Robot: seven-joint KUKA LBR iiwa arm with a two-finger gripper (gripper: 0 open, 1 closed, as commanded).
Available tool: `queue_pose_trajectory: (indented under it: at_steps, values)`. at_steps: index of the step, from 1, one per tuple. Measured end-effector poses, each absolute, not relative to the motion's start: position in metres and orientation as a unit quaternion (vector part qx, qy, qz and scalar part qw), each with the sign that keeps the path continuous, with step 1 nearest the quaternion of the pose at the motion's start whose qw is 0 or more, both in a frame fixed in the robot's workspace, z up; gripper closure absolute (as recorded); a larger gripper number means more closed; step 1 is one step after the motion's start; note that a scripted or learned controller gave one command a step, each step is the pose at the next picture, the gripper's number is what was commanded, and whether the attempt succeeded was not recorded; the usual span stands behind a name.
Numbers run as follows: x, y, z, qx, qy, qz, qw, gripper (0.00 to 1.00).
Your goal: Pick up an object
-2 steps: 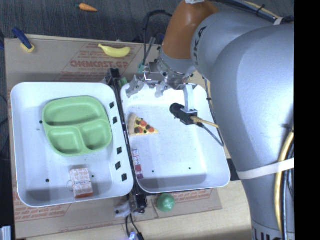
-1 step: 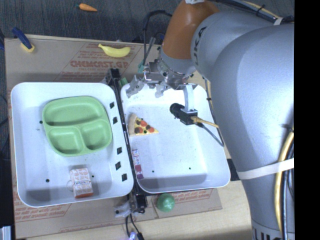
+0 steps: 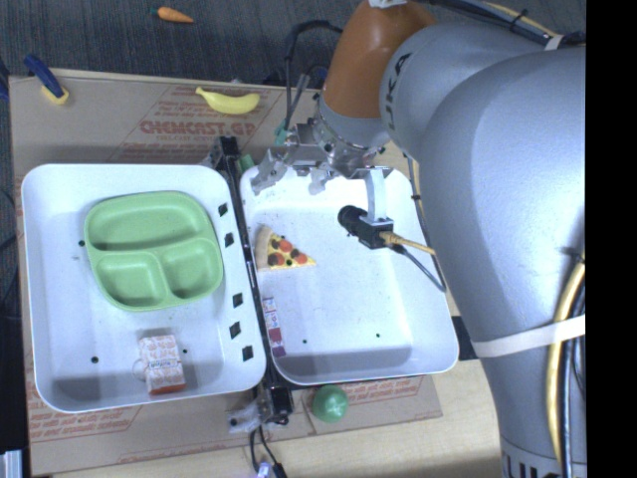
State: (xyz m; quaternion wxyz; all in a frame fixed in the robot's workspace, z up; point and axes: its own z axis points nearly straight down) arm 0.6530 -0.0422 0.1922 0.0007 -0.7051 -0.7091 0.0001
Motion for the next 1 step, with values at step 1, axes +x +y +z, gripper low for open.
queue_pose_trajectory:
  at_steps: [1]
  values:
    - [0.6530,-0.0422,0.1922,-0.705,-0.709,0.0001,0.001,0.00]
